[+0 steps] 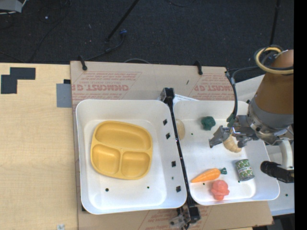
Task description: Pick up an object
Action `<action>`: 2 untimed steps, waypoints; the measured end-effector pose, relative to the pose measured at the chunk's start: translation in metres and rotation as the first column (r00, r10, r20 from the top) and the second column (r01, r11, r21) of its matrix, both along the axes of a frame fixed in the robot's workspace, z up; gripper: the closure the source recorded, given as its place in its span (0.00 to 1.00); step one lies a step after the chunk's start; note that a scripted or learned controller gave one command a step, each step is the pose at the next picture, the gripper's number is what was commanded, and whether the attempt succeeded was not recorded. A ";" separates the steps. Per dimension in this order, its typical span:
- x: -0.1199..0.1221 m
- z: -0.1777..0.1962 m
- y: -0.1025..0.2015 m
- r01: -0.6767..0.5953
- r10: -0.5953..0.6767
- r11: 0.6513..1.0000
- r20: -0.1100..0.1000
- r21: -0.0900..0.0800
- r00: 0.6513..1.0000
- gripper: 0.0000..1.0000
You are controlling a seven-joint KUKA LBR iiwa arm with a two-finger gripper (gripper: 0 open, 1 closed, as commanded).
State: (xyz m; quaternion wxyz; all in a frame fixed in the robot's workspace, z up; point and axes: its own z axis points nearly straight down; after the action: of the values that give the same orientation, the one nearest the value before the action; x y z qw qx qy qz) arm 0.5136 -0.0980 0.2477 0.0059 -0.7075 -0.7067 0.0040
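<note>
My gripper (231, 138) hangs low over the right bin (194, 110), near its right side, with its fingers spread open. A pale beige rounded object (233, 145) lies just under and between the fingers, partly hidden by them. Whether they touch it I cannot tell. A small dark green lump (207, 122) lies up and to the left of the gripper. Toward the bin's front lie a green patterned can (244, 169), an orange carrot (207, 175) and a pink-red lump (220, 189).
The left bin (86, 123) holds a yellow compartment plate (122, 149). A black divider rail (175, 143) runs between the bins, with a pale round object (180, 127) against it. The arm's grey body (276, 97) looms over the right bin's right edge.
</note>
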 end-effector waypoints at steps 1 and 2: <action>0.002 0.004 0.000 -0.001 0.001 1.000 0.009 -0.001 1.000 0.00; 0.000 -0.060 0.005 -0.001 0.001 1.000 0.002 0.000 1.000 0.00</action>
State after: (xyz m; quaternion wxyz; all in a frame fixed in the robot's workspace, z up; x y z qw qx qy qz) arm 0.5133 -0.0933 0.1874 0.0049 -0.7070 -0.7072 0.0032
